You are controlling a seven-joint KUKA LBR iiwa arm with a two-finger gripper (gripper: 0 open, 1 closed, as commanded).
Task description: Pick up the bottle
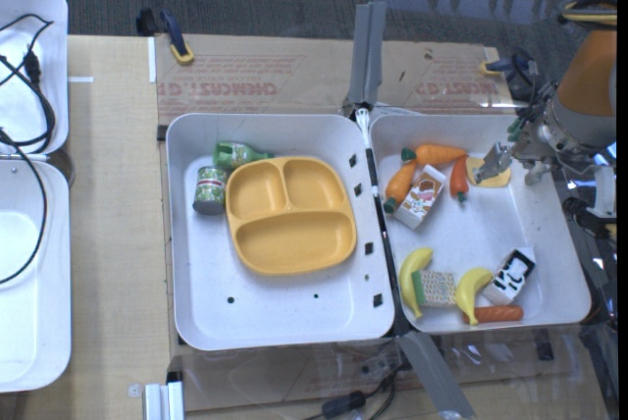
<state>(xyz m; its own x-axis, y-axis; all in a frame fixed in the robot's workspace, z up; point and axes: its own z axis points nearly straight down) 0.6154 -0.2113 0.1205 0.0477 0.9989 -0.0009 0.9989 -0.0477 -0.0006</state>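
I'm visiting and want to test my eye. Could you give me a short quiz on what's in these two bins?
1. True or false: the green bottle lies in the same bin as the yellow plate.
2. The gripper is over which bin? A) left B) right
3. Fill in: the bottle lies just above a small ___ at the plate's left.

Key:
1. True, both are in the left bin.
2. B, the right bin, near its far edge.
3. The can.

- bottle [236, 153]: green
- can [209, 189]: green label, grey lid
- divided plate [291, 214]: yellow-orange
- bins [278, 320]: white
- carrots [439, 154]: orange
- bananas [412, 278]: yellow
- small box [511, 275]: black-and-white print
- bench [108, 202]: pale wood
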